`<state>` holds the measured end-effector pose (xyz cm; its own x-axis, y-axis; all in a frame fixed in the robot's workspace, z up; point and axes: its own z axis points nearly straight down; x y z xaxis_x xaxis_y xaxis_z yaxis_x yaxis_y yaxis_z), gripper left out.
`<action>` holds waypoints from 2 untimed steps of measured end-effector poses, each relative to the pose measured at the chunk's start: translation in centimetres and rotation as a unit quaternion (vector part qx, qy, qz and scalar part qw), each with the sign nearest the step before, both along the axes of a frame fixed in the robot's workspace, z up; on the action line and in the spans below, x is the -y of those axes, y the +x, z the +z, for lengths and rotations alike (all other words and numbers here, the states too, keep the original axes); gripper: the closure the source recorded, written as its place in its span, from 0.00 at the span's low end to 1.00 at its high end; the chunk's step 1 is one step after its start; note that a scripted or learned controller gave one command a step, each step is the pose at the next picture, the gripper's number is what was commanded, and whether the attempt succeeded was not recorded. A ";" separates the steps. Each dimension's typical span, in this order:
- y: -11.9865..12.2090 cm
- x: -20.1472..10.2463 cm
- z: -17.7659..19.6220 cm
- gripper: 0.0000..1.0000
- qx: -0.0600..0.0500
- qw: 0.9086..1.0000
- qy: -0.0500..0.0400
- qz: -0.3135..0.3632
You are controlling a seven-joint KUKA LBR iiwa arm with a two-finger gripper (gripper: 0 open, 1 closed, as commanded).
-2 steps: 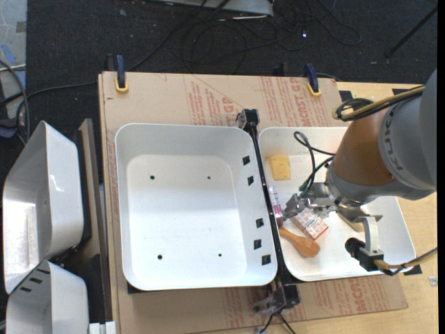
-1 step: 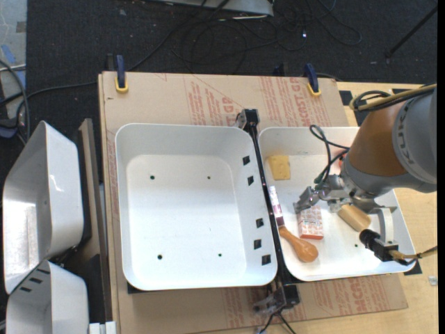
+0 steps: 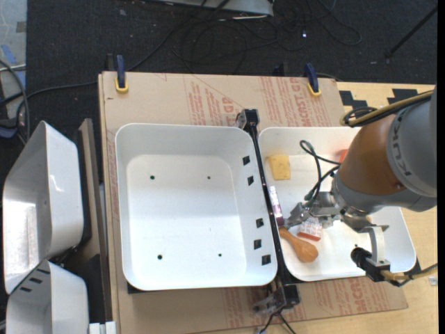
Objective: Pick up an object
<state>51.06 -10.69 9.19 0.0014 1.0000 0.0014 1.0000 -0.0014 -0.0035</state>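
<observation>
Robotics laboratory: cardboard-covered bench clamped at its edge, white bins, loose cables on dark carpet.

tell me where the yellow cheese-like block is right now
The pale yellow square block lies in the right white bin, near its upper-left corner, beside the divider and above the gripper.

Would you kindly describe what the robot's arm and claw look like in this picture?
The arm is a thick, rounded grey body with a broad orange band above the wrist. Black cables loop off the wrist. The claw is a small metallic grey assembly with dark parts. A black fitting sits below the wrist.
</observation>
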 end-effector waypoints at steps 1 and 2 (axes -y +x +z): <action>-2.0 5.6 0.0 0.00 0.001 1.000 -0.001 -0.002; 0.6 -0.6 0.1 0.00 0.003 1.000 -0.001 0.004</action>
